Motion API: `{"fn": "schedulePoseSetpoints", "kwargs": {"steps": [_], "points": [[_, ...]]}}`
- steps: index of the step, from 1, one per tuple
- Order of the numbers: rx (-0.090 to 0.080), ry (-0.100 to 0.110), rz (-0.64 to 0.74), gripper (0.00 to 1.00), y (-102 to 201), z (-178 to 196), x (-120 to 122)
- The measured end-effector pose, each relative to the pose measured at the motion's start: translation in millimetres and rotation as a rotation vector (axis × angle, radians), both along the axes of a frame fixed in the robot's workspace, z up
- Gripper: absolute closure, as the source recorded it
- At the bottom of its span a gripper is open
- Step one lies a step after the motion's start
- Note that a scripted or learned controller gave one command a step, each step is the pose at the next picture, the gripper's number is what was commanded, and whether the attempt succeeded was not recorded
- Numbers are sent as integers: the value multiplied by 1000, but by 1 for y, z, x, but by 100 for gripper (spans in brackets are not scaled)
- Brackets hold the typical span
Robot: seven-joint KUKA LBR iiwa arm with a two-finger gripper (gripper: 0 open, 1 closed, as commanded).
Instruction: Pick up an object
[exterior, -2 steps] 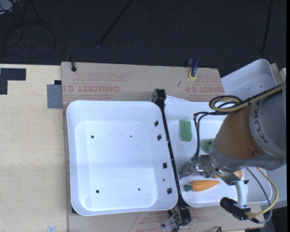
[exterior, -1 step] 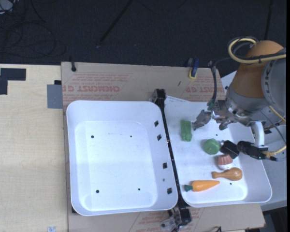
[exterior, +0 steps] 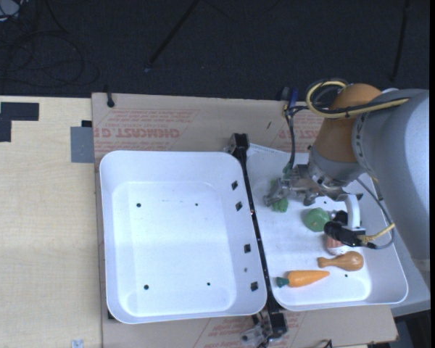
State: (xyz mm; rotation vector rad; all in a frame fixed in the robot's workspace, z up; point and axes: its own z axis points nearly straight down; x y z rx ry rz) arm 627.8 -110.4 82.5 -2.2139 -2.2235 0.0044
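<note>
Gripper (exterior: 279, 194) low in right bin (exterior: 391, 292) at its 10 o'clock, on a dark green piece (exterior: 279, 204); grasp state unreadable, nothing lifted, carrot (exterior: 307, 278) at 6 o'clock untouched.

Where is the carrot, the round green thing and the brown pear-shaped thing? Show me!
carrot (exterior: 304, 278), camera view, middle of its orange body.
round green thing (exterior: 316, 219), camera view, centre of its top.
brown pear-shaped thing (exterior: 346, 262), camera view, its fat end.
</note>
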Motion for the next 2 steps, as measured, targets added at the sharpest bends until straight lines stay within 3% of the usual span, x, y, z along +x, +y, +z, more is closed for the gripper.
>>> {"fn": "schedulePoseSetpoints", "kwargs": {"steps": [1,2], "points": [[-1,0,3,100,-1,15,0],[4,-4,3,100,96,110,-56]]}}
